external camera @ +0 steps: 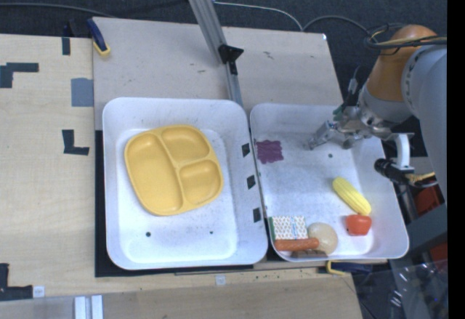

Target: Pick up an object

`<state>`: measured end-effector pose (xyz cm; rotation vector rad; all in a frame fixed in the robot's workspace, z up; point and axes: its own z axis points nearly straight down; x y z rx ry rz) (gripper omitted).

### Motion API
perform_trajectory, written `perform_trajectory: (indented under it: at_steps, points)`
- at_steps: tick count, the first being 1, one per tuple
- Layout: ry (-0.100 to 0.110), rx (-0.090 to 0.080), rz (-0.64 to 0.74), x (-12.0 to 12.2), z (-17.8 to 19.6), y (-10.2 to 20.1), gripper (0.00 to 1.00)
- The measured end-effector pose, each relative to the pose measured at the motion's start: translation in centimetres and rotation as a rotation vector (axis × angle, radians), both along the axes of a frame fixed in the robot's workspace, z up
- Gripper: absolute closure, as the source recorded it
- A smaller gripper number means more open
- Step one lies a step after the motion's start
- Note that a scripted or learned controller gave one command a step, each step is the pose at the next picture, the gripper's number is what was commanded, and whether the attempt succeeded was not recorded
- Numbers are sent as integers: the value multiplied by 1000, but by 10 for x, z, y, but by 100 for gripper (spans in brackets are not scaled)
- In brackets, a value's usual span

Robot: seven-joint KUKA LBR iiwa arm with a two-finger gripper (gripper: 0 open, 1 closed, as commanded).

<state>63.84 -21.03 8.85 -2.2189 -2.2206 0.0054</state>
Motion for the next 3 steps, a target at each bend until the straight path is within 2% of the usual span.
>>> perform_trajectory:
  at_steps: [1,2,3]
  points:
    - [-1,0,0,-26,0,0,0]
    - [21,-4,-1,36,-1,31,0]
    - [32,25,-2,38,-3,6,0]
